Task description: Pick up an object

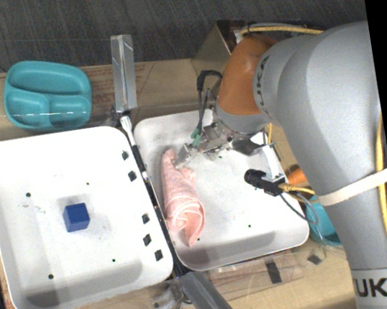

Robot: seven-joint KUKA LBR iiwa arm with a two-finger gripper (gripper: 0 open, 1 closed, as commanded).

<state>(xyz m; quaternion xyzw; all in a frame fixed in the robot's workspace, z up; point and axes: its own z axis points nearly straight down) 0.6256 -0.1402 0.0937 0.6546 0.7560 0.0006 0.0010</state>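
Two shallow white bins sit side by side on the bench, and the nearer ground is taken up by the right bin's front wall (227, 252) and the clamps at the seam between the bins. Just behind that wall, lying lengthwise along the right bin's left side, is a pink cloth (180, 201), rumpled and rolled, the likeliest thing to pick here since the gripper (194, 147) hangs at its far end. The arm (325, 114) comes in from the right and bends down over the bin's far half, which puts the tool low beside the cloth's upper edge; whether it touches the cloth, and how wide the tool stands, I cannot tell from this slant, and nothing is plainly held. A black cable end (255, 177) juts over the bin floor to the right, clear of the cloth. In the left bin (6, 165) a small blue cube (76, 216) stands alone, well apart. Farthest back, outside the bins, lies a teal tray (47, 93).
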